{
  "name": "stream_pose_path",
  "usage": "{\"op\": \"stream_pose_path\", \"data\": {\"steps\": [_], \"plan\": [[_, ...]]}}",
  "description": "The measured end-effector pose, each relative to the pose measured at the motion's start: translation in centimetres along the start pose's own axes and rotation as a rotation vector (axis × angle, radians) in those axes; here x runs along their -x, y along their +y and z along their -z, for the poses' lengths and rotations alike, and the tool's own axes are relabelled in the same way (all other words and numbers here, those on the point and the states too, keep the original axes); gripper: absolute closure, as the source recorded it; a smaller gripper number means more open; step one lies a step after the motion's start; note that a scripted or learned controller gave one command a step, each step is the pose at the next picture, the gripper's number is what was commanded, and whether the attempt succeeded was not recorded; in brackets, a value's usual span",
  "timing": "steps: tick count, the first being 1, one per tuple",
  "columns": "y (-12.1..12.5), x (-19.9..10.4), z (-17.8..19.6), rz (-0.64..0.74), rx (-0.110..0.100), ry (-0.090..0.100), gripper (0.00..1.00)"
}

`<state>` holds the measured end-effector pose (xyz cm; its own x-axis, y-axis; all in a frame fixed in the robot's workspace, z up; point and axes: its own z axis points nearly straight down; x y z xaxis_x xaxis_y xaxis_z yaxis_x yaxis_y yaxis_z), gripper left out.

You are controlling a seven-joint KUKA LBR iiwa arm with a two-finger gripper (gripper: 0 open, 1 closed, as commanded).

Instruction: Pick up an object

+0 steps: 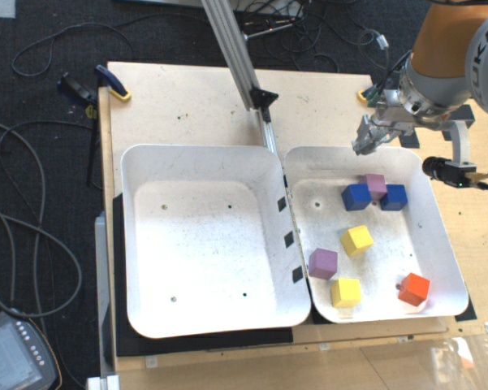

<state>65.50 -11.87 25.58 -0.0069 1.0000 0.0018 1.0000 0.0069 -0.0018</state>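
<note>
The gripper (pixel 364 146) hangs over the far rim of the right bin (pixel 438 242), holding nothing; whether its fingers are wide or narrow cannot be told. Just below it sit a pink cube (pixel 376 184) touching two blue cubes (pixel 356 197) (pixel 394 197). Farther below lie a yellow cube (pixel 358 239), a purple cube (pixel 323 262), a second yellow cube (pixel 346 292) and an orange-red cube (pixel 414 288). The left bin (pixel 199 234) lies well to its left.
</note>
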Motion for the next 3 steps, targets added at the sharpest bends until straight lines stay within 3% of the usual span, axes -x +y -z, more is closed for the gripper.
{"op": "stream_pose_path", "data": {"steps": [3], "plan": [[-4.2,-16.0,0.5,0.001,0.000,0.000,1.00]]}}
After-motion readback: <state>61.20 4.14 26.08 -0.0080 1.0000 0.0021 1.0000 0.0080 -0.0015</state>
